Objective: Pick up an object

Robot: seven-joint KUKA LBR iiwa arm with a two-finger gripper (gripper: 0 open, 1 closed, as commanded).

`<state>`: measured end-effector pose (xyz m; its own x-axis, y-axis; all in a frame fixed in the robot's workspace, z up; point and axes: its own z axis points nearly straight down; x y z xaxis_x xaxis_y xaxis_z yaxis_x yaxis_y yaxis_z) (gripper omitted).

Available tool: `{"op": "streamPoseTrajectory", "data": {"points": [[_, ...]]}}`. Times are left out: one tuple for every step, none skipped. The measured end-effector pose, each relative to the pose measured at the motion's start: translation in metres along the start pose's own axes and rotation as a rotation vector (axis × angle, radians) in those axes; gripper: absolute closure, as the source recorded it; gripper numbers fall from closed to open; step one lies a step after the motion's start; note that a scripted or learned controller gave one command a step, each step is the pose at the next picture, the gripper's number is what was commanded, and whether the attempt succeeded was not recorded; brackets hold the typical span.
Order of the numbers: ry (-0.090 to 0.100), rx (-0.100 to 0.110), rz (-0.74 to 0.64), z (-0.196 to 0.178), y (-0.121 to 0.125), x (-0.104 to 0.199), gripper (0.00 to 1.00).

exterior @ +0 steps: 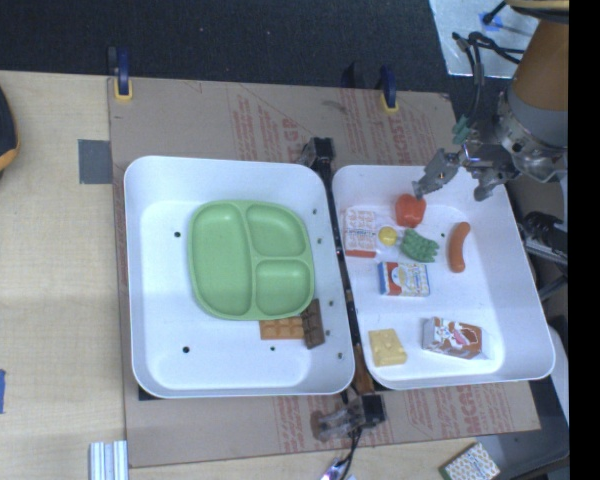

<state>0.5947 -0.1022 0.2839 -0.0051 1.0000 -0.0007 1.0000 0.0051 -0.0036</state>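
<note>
Red and small, a toy tomato [410,209] lies near the far edge of the right bin [510,308], just beneath the left finger [430,178] of the pincer [458,178]. That pincer hangs spread wide over the bin's far end with nothing between its fingers, and the grey arm [540,78] with its orange band comes in from the right.

Close to the tomato sit a little yellow ball [387,235] and a green leafy piece [418,245], which touch or nearly touch each other. An orange-red sausage [458,246] lies well to the right of them. A white and red packet [360,231] rests at the bin's left wall, with a small carton [404,279] nearer the camera. Nearer still are a yellow block [387,347] and a brown and white carton [452,338].

In the left bin [150,298] a green divided plate [251,259] lies flat, with an orange bar [281,329] and a dark brown bar [312,322] at its near edge. Both bins rest on a brown sheet [230,118] over the pale worktop [40,298].
</note>
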Motion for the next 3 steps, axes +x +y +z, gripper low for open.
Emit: {"op": "streamPoseTrajectory", "data": {"points": [[-0.002, -0.001, -0.004, 0.082, 0.064, 0.016, 0.0], [-0.004, -0.006, 0.001, 0.174, 0.063, -0.01, 0.0], [-0.003, 0.0, -0.001, 0.166, 0.062, -0.011, 1.0]]}}
